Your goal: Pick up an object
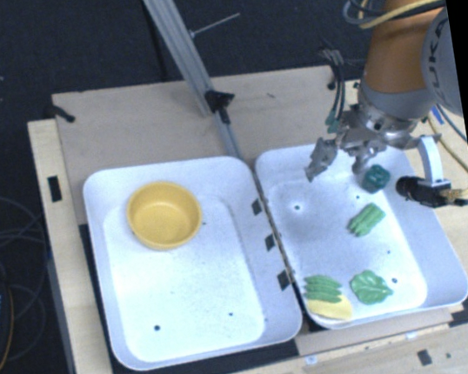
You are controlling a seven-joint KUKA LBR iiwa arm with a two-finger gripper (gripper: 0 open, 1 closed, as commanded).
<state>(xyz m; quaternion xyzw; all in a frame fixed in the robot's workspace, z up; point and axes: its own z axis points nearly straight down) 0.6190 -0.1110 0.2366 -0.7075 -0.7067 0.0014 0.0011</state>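
My gripper (340, 159) hangs over the back of the right bin (326, 211), open, with nothing between its spread fingers. A small teal object (376, 177) lies just right of and below the right finger; I cannot tell if they touch. A ridged green piece (365, 220) lies in the middle of that bin. Along the bin's front edge sit a green ridged piece (322, 285), a yellow piece (331, 308) and a green leafy piece (370, 286). A yellow bowl (164, 214) stands at the back left of the left bin (192, 311).
A slanted metal rail (186, 53) comes down from the back to the gap between the bins. The arm's orange and grey body (396, 41) rises at the right, behind the right bin. The wooden bench (136, 122) borders both bins.
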